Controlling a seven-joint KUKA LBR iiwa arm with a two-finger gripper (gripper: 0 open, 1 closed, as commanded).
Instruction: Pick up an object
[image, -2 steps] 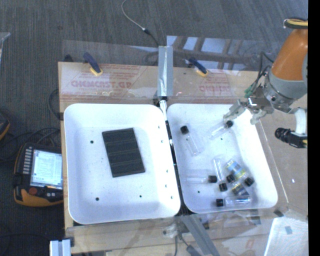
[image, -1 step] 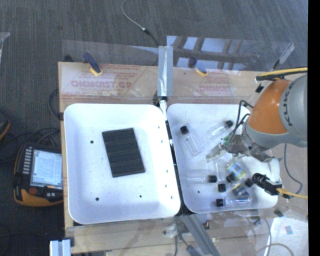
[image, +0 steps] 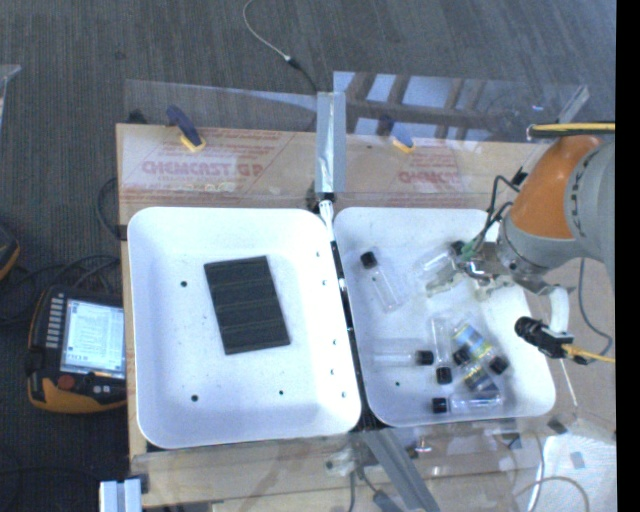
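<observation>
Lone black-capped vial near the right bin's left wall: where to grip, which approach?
Judging from this view, grip the black-capped vial mid-body on its clear barrel, coming straight down. It lies flat in the right bin, cap toward the far wall, apart from the cluttered vial pile. Close the fingers across its narrow width, not along its length. The gripper sits to its right.

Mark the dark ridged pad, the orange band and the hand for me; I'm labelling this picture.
dark ridged pad (image: 247, 304), camera view, centre of its top face.
orange band (image: 548, 195), camera view, middle of its curved side.
hand (image: 464, 259), camera view, by its tips.
</observation>
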